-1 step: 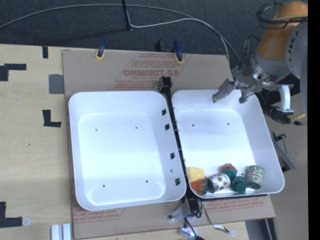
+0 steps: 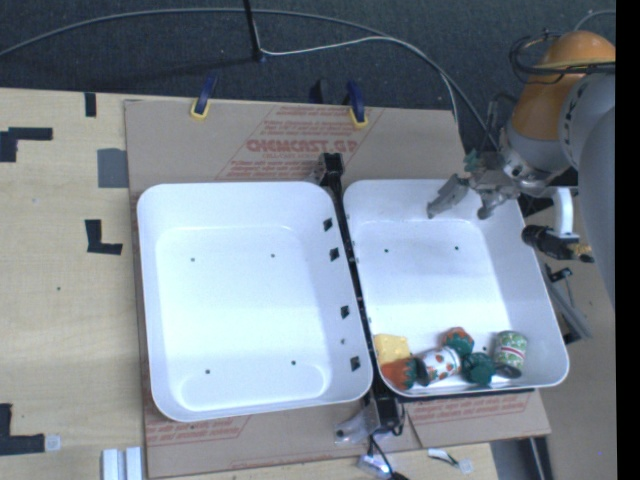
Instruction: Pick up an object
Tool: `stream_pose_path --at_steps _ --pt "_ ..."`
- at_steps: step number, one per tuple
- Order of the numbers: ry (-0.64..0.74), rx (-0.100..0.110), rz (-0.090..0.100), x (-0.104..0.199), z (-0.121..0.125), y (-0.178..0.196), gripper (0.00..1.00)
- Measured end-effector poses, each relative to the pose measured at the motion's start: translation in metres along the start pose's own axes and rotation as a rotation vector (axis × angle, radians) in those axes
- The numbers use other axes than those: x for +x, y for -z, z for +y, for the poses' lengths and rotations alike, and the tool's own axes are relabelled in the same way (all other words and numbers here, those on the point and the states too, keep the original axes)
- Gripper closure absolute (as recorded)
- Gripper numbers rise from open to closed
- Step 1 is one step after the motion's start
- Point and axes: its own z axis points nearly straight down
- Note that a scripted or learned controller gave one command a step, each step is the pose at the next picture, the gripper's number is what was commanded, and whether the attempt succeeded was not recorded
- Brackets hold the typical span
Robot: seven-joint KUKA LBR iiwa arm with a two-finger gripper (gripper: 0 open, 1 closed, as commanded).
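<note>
**Q:** What is shown at the left of the figure?

**A:** A wooden surface [image 2: 60, 298] marked with dark tape pieces is seen, and on it a cardboard sheet [image 2: 290, 143] printed with red lettering is laid. The sheet is held at its far edge by two clamps [image 2: 204, 98] with blue handles. On the sheet the left bin [image 2: 240, 298], white and shallow, is placed.

**Q:** And toward the middle?

**A:** A row of black clips [image 2: 340, 258] is seen along the seam where the two bins meet. A thin cable [image 2: 250, 28] is draped in an arc over the dark floor behind the surface.

**Q:** Where are the objects to be picked?

**A:** They are gathered in the near corner of the right bin [image 2: 420, 268], against its front wall. From left to right, a yellow block [image 2: 391, 348], an orange piece [image 2: 396, 371], a white figure [image 2: 440, 364], a teal piece [image 2: 479, 368] and a green-and-white rounded object [image 2: 511, 352] are seen, packed touching or just beside one another.

**Q:** How is the end effector placed?

**A:** The end effector [image 2: 468, 200] is held over the far right corner of the right bin, well apart from the objects. Its two fingers are spread apart, with nothing between them. The arm [image 2: 560, 88], grey with an orange band, is seen entering from the right.
</note>
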Motion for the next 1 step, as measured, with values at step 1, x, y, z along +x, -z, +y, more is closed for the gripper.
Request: stream_pose_path --at_steps 1 --pt "0.001 -0.003 -0.001 -0.0195 0.001 -0.0362 0.0"
